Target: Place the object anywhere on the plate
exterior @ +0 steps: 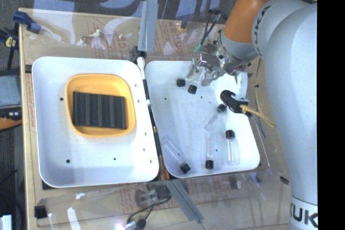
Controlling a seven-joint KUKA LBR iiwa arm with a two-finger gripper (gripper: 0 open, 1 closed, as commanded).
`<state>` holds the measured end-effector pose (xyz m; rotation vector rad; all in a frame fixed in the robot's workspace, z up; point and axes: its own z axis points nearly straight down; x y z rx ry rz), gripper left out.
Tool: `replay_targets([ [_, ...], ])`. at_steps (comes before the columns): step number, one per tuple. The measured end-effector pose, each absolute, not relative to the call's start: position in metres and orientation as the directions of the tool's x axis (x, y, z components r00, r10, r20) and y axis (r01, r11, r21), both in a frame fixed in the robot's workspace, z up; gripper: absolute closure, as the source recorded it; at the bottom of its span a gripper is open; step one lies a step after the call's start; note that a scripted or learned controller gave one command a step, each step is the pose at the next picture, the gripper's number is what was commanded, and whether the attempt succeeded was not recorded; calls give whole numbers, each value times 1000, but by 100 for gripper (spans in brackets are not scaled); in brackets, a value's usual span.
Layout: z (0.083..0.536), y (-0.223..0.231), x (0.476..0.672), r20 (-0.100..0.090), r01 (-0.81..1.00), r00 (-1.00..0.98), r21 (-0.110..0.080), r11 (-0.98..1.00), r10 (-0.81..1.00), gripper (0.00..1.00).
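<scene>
Right now the pincer (200,71) is hanging over the right bin's (161,116) far end, its grip impossible to tell, just beside a black-capped vial (188,86), while the plate (99,83) is sitting leftward in the left bin (48,159).

wide bare floor across the left bin (54,164) around the yellow plate (99,83), especially below and left of it. dark ribbed insert (101,109) covering the plate's middle. right bin (161,116) cluttered: clear capped vials (175,156) along the bottom and right, one (190,83) near the top. open patch in its left centre. raised rims and a black strip (148,110) between the bins. arm (280,89) blocking the right side.
</scene>
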<state>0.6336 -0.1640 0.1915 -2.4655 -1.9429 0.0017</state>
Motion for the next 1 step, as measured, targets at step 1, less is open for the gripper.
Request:
replay_targets([
  [1, 214, -103, 624, 1, 991, 135, -5, -135, 991, 100],
])
